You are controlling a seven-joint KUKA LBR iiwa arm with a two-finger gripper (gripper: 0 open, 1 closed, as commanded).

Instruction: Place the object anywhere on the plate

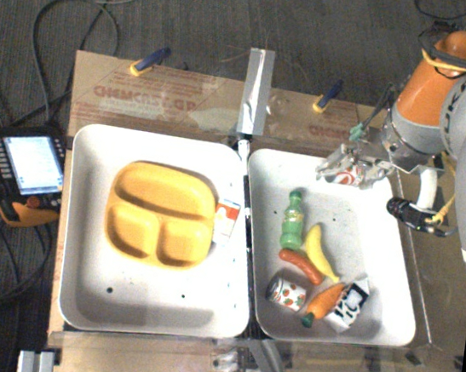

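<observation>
we're hovering the pincer over a red-and-white can; can't tell whether it's gripping. we're needing a firm hold before swinging left toward the yellow plate.

Yellow plate in left bin, food items in right bin

— Classification of premises?
— Robotics laboratory. A grey industrial arm with an orange band stands over two shallow white plastic bins on a cardboard-topped bench.
— Supporting evidence?
— A handheld control pendant with lit screen, loose black cables on dark carpet, blue-handled clamps.
</observation>
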